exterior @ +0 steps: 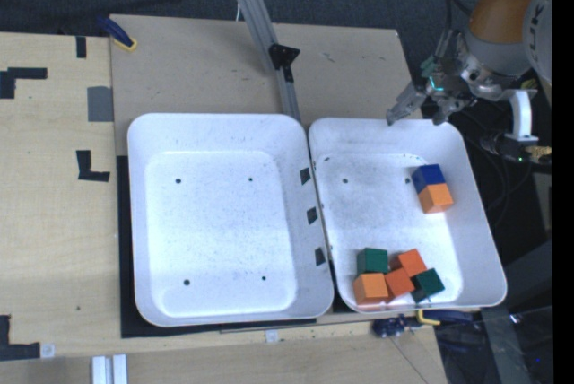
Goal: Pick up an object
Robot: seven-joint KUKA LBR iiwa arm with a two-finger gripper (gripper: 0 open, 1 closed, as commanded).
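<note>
In the right bin [359, 153], a blue block [429, 176] lies against an orange block [436, 197] near the right wall. A cluster sits at the bin's front: a green block [372, 260], two orange blocks [369, 286] [411, 264] and a dark green block [428, 283]. My gripper [416, 109] hovers over the bin's back right corner, above and behind the blue block, with its two dark fingers spread apart and nothing between them.
The left bin [215, 212] lies beside the right one. A slanted metal pole [256, 5] with a black clamp [284, 56] rises behind the bins. The arm's orange band [502, 10] is at the upper right, with cables around it.
</note>
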